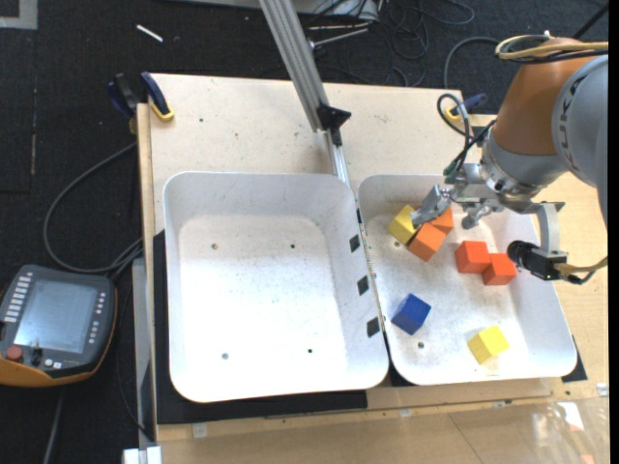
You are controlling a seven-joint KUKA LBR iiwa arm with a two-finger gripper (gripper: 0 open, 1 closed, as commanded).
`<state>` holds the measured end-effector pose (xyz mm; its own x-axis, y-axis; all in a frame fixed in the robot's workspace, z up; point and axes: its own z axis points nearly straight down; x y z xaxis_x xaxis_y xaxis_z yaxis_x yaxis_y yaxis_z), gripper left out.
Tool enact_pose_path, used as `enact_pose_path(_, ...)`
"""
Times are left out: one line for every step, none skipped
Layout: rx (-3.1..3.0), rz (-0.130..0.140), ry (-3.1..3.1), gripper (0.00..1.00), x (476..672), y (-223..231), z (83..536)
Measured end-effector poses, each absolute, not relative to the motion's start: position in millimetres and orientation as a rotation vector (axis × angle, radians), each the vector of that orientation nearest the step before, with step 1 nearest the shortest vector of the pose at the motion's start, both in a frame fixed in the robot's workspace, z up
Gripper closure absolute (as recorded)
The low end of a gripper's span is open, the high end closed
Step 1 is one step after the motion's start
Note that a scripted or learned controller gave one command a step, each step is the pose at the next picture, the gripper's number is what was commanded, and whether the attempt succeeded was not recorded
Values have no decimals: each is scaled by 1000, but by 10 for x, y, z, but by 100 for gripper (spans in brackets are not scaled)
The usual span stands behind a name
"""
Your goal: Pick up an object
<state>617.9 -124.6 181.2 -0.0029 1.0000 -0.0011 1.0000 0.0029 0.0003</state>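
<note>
Tool (432,214) (jaws spread) hovers just above the orange block (428,239), not gripping.

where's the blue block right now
The blue block lies in the right bin, near its left wall, left of a yellow block.

The gripper (447,211) hangs low, wrist bent leftward (orange band above).

No legible text or labels
</note>
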Motion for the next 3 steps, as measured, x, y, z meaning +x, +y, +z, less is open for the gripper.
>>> enact_pose_path(2214,10,2212,0,6374,-1157,1181)
enact_pose_path(2221,0,2208,0,6404,-1147,1133)
enact_pose_path(2219,-2,2208,0,6410,-1147,1130)
